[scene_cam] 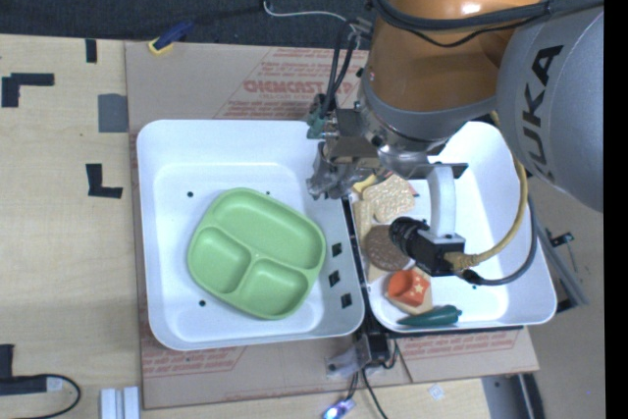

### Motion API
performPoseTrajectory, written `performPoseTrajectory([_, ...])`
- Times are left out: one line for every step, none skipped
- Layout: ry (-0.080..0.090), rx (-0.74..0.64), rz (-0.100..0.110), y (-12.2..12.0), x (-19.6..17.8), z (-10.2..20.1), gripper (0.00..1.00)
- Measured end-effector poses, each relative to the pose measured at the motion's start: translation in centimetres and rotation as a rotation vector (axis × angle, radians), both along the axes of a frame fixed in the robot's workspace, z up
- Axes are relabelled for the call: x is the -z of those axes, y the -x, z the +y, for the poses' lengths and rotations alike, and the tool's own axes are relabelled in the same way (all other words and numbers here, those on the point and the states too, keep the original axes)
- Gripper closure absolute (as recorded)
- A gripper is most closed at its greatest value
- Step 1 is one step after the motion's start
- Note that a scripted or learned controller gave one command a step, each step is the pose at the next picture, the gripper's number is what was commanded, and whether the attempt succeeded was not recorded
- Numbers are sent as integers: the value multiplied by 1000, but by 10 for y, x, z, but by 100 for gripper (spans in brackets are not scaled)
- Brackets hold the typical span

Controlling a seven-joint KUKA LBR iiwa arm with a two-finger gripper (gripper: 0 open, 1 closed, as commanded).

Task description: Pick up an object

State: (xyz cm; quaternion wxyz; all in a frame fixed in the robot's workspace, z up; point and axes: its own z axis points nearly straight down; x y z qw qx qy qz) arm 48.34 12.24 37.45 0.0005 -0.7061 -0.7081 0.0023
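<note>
A pale round cracker (391,196), a brown disc-shaped cookie (385,248), an orange-red strawberry-like piece (409,288) and a green chili pepper (430,316) lay clustered in the right bin's left side.

Cardboard sheet (245,83) under two white bins (162,211)

The green divided plate (257,253) and white bins (162,211) look like smooth plastic, the arm's orange band (446,25) glossy, the bench (59,260) matt wood.

The grey metal KUKA arm (564,83) bore black lettering, a glossy orange band (446,25), and looping black cables (510,240).
</note>
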Motion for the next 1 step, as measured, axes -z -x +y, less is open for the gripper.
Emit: performPoseTrajectory([-3,9,-22,-1,-147,-83,100])
